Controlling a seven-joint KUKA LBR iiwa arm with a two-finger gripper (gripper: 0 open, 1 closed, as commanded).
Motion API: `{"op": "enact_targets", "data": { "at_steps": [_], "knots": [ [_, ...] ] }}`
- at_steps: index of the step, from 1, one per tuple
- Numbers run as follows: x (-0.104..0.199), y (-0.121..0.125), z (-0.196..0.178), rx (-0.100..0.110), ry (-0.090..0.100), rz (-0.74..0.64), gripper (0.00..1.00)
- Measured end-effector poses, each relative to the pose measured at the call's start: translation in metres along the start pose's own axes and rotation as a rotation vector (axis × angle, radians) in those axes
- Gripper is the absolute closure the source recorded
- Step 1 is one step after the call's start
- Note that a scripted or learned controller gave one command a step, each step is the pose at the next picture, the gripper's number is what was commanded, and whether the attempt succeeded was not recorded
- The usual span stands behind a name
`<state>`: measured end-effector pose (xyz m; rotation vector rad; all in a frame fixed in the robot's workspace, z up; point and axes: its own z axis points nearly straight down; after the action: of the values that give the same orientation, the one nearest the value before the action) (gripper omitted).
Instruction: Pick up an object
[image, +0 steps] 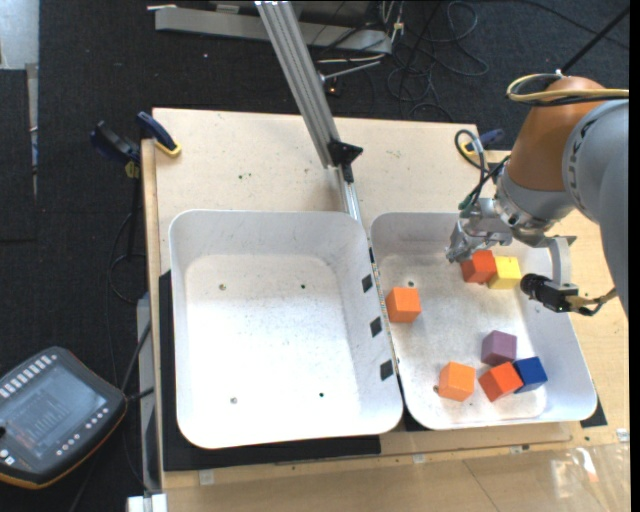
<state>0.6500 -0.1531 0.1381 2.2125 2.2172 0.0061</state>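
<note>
**Gripper low over the red-orange block in the right bin**

Over the far part of the right bin (570, 345), the gripper (478, 243) hangs at the end of the grey arm (590, 150), which reaches in from the right with its orange band (545, 130) showing above the wrist. Just below and touching the gripper's lower end lies a red-orange block (481, 267); a yellow block (506, 271) sits right beside it, the two touching. Whether the fingers are wide or narrow I cannot tell, because the wrist body hides them from above, and nothing shows the red-orange block actually between them. The block seems to rest on the bin floor at the gripper's tip rather than lifted.

Elsewhere across the same bin, an orange block (403, 303) lies alone near the left wall, well apart from the gripper. Toward the near edge sit four more: an orange cube (457, 381), a purple block (498, 347), a red block (500, 381) and a blue block (530, 372), the last three clustered close together, with red and blue touching.

The left bin (200, 300) stands beside the right one on the pale desk (250, 150), their rims meeting along the middle. A slanted metal rail (305, 80) crosses the desk's far side. A grey teach pendant (50, 415) lies off the desk at lower left, and a blue-and-yellow clamp (155, 135) grips the desk's far left corner.
</note>
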Motion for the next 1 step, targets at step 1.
{"op": "enact_targets", "data": {
  "at_steps": [1],
  "knots": [
    [0.0015, 0.0074, -0.0635, 0.000, 0.001, -0.001, 1.00]
  ]
}}
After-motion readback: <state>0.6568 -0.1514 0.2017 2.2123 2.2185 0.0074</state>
